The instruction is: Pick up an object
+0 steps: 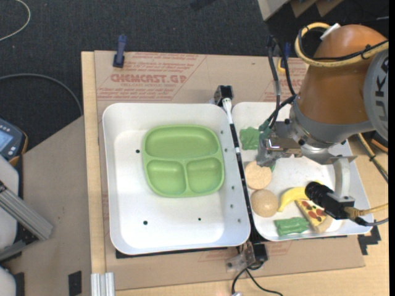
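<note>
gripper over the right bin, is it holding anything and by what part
Cannot be told. The gripper hangs low over the right bin near the round cracker and green piece, but no object shows between its fingers.

The arm hides much of the right bin.

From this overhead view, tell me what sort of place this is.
Probably a robotics lab test bench: a grey-and-orange robot arm over two shallow white plastic bins, toy food like a yellow plastic banana, loose cables.
</note>
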You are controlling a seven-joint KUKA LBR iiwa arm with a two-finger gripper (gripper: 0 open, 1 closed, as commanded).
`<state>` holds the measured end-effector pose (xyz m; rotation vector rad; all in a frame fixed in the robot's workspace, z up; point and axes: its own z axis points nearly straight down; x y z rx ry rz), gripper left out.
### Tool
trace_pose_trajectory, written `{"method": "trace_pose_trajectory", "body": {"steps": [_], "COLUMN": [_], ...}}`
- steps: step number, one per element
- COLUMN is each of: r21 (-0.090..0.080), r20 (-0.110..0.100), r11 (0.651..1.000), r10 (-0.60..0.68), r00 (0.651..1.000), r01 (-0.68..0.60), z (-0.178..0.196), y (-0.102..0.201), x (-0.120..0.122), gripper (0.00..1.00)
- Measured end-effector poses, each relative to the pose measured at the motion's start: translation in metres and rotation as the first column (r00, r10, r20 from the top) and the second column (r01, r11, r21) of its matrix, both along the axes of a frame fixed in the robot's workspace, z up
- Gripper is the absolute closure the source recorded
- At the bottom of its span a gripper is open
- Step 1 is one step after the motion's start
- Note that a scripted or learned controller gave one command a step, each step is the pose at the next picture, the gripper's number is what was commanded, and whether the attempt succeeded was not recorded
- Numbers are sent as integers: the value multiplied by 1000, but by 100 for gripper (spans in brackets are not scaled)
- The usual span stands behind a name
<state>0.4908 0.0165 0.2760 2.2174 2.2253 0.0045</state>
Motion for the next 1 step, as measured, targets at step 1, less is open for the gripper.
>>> {"method": "trace_pose_trajectory", "body": {"steps": [1], "r21": [0], "r20": [-10], "r11": [1000], "r10": [2], "r00": [1000], "r01": [-2], "z": [-53], "y": [73], "x": [-13], "gripper": [100]}}
